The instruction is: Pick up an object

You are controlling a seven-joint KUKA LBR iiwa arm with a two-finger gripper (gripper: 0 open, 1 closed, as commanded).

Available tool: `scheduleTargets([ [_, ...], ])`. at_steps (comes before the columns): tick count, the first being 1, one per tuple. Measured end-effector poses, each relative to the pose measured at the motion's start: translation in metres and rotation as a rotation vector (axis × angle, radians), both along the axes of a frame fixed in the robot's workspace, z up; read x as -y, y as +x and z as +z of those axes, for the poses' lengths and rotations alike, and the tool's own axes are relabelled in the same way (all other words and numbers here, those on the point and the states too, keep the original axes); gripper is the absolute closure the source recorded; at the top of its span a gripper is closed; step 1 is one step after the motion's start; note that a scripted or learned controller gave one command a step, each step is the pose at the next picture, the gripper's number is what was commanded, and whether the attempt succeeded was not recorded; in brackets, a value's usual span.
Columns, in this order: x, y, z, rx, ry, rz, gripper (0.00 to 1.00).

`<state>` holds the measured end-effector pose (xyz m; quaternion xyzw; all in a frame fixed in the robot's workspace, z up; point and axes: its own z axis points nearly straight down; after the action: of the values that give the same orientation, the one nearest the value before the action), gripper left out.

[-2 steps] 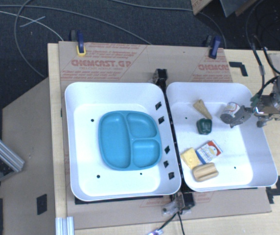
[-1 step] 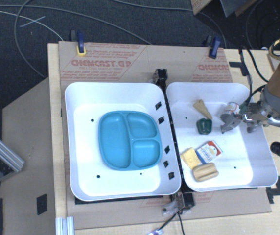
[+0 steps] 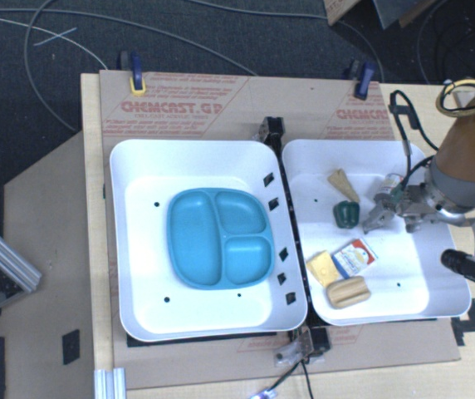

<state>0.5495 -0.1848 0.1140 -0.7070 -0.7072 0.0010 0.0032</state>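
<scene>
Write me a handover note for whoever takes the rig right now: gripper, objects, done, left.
Gripper: low in the right bin, beside the green object; nothing visibly between its fingers.
Right bin: green object, tan wedge, yellow block, small printed packet, tan block.
Left bin: blue divided plate.
Done: no object picked up.
Left: grasp one and lift; the green object looks closest.

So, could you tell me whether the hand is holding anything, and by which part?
It cannot be told: the hand sits beside the green object in the right bin, with nothing clearly gripped.
</scene>
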Motion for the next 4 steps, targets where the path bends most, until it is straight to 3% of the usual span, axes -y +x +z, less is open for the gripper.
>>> scheduleTargets([
  [1, -0.001, -0.001, -0.031, 0.0, 0.0, 0.0, 0.0],
  [2, -0.001, 0.001, -0.018, 0.006, -0.001, 0.0, 1.0],
  [4, -0.003, 0.003, 0.091, 0.012, -0.005, 0.001, 1.0],
])
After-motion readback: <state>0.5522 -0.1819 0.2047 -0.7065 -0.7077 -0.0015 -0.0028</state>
